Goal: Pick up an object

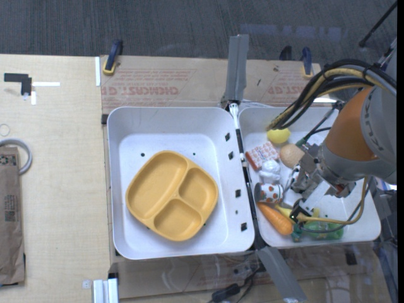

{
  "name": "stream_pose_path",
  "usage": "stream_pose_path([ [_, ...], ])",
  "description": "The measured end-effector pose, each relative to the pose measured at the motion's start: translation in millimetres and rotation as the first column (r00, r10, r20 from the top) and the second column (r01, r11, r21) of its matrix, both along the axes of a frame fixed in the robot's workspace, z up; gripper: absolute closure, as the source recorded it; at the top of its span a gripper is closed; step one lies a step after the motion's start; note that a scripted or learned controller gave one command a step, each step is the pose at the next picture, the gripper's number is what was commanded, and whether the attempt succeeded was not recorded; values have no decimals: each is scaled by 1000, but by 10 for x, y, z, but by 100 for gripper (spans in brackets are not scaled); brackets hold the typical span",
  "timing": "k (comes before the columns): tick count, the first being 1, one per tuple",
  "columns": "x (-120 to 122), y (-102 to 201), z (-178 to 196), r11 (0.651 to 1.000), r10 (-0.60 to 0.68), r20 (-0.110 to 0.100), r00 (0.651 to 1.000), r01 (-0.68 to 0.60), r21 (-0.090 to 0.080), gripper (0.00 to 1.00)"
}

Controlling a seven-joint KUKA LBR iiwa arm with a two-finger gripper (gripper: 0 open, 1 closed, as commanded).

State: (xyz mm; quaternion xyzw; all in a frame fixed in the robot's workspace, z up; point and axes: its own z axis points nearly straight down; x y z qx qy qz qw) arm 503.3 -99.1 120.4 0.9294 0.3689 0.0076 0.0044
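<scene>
My gripper [302, 183] is low inside the right bin [353, 232], in the middle of a cluster of small objects. Just left of it lie a white lump [270, 168] and a small white cup with red marks [269, 193]. A tan rounded piece [290, 155] sits right above the gripper and a yellow lemon-like piece [278, 135] behind that. A red and white packet [261, 153] lies at the bin's left side. An orange carrot [276, 218] and a green item [319, 231] lie in front of the gripper. The wrist hides the gripper's tip.
The left bin [126, 232] holds a yellow divided plate [172, 196]. A dividing wall [243, 182] separates the two bins. Black and yellow cables [315, 87] loop over the right bin's far edge. A brown paper bag [9, 207] lies on the bench at far left.
</scene>
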Motion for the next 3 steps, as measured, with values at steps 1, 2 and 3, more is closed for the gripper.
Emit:
stream_pose_path([
  [1,-74,-629,1636,990,144,-22,989,-144,1,0],
  [2,-185,-79,1240,1000,-11,-25,1000,11,2,0],
  [3,-271,220,693,984,-176,-25,984,176,1,0],
])
